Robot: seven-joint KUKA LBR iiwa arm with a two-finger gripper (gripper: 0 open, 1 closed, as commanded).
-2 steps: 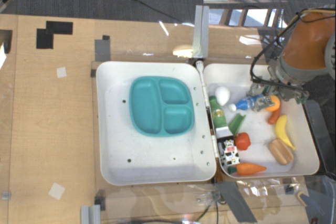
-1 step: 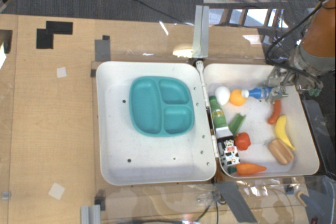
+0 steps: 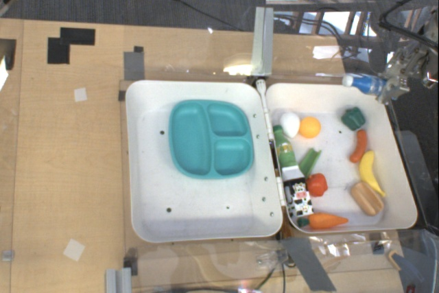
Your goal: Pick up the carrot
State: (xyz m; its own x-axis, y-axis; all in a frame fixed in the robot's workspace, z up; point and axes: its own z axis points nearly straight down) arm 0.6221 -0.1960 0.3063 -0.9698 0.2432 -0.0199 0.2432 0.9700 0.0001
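- Camera view, worktop: a pale wooden surface bearing two shallow white bins side by side.
- Left bin: holds a teal divided plate with three compartments, lying flat near the middle.
- Right bin: holds the loose items listed below.
- Carrot: orange, lying flat along the near wall of the right bin, its narrow end pointing right, just beside a small black-and-white box.
- Red tomato-like piece: just above the carrot, near the box.
- Green bottle: lies along the bin's left wall, with a white egg and an orange ball near its far end; a dark green vegetable rests just beside it.
- Right side of the bin: a green pepper, a red-orange chilli, a yellow banana and a hot dog bun, ranged from far to near.
- Gripper: at the far right corner of the right bin, well apart from the carrot; whether it is apart or together cannot be told.
- Blue-and-white object: lies at the bin's far rim, just beside the gripper.
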